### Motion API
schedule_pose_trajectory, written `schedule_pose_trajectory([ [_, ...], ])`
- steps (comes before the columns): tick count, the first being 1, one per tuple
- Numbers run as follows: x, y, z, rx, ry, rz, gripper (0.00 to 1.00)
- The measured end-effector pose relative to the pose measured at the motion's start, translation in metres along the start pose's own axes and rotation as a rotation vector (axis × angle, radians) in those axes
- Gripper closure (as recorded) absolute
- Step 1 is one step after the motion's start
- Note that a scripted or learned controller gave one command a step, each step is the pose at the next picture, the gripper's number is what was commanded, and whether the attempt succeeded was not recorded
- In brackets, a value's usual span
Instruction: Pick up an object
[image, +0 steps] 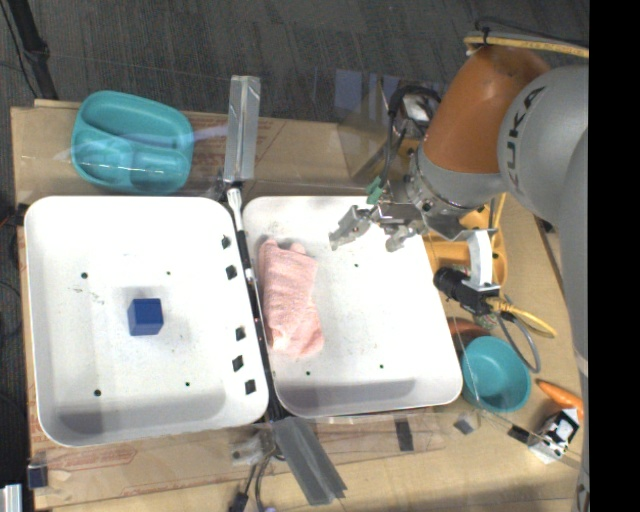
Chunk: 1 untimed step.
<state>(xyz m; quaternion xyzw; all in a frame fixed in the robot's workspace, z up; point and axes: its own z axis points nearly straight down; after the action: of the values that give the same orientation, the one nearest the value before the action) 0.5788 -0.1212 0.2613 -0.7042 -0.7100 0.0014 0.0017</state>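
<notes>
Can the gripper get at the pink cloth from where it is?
Probably yes. The gripper hangs open over the right bin, and the cloth lies uncovered along that bin's left wall, with bare floor between them.

Blue cube (146, 315), pink cloth (291, 299)

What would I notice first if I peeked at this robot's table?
Probably the big robot arm, grey and orange, reaching in from the right with its hand open above the right bin. Next, the pink cloth lying along that bin's left side. Then the small blue cube sitting alone in the left bin.
</notes>
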Motion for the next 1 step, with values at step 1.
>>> schedule_pose_trajectory([
  [1,0.004,0.0467,0.165,-0.003,-0.001,-0.133,0.0],
])
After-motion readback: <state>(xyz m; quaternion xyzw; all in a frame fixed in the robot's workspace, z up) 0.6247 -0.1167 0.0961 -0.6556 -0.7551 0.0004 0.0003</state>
